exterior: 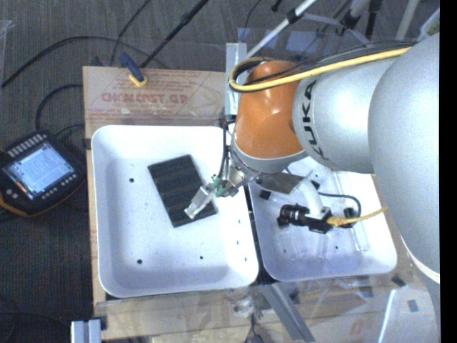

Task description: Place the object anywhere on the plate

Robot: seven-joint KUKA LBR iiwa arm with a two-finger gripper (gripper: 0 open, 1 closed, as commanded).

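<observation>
grey arm (371,106) (orange band) | gripper (202,202) over black plate (177,184) | finger state unclear

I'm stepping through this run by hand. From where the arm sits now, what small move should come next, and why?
Probably a short lift straight up to test the grasp. The hand sits low over the right edge of the dark ribbed plate in the left bin, and whether it holds anything is unclear.
</observation>
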